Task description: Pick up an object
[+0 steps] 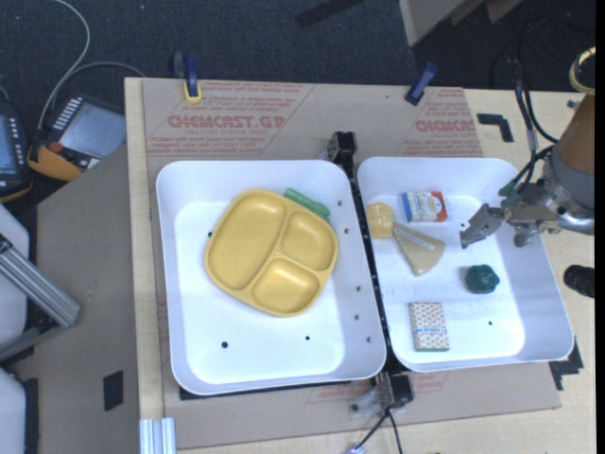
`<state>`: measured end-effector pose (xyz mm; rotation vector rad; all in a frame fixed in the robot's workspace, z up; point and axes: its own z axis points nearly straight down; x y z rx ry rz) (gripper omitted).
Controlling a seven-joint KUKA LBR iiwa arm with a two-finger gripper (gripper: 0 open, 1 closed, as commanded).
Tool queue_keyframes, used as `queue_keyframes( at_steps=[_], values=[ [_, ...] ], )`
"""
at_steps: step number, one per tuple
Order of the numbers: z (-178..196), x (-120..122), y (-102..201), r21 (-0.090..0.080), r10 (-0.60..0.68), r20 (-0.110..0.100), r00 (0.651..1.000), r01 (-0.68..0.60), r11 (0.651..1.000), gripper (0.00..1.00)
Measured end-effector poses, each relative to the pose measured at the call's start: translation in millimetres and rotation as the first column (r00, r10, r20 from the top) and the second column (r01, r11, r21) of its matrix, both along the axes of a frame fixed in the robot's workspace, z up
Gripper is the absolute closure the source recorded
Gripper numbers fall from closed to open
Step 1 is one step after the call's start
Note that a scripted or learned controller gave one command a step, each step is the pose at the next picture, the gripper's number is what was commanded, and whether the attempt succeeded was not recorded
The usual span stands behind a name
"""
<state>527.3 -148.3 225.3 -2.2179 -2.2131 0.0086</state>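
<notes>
Currently the step looks like approach, nothing grasped yet: the claw (502, 225) hangs over the right bin (539, 343), spread wide with nothing between its fingers, one dark finger (480, 225) at left and the other toward the wrist side. Taking the green ball (482, 278) as landmark: the claw sits just above and slightly right of it, apart, not touching, so it looks like the likeliest pick. Next move probably calls for a drop straight down with the opening centred on the ball, then closing; it is round and small, so it may roll out. Left of the ball lies a tan wedge (421, 250), near but apart; further left a yellow corn-like piece (380, 219); up-left a small white packet (423, 206) with red and blue print; down-left a patterned box (429, 325). None blocks the drop, though the bin's right wall is near. Well left of the ball, the left bin (189, 253) holds a yellow divided plate (272, 252) with a green thing (307, 202) touching its far edge. Both bins rest on the table (284, 121).
</notes>
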Motion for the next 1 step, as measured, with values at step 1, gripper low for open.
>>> queue_keyframes(
  at_steps=[1],
  values=[
    [4.4, 2.2, 0.1, -0.002, 0.002, 0.009, 1.0, -0.002, 1.0, 0.0]
  ],
)
